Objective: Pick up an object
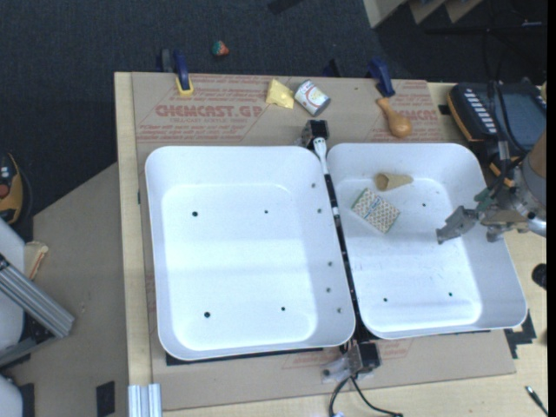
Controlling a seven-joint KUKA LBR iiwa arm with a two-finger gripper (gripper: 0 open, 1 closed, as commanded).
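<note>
Two things lie in the right bin [486, 276], upper middle: packet [376, 210] and brown lump [392, 182]. My claw [453, 228], its spread unreadable, waits right of them; I should centre over the packet before descending.

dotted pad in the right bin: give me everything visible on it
The dotted pad is a small, flat, roughly square piece, pale with a fine speckled pattern, possibly sponge or card. It lies flat and rotated diagonally on the floor of the right bin, in its upper-left area. A tan lump sits just above it, apparently apart. The tool is off to its right, not touching.
</note>
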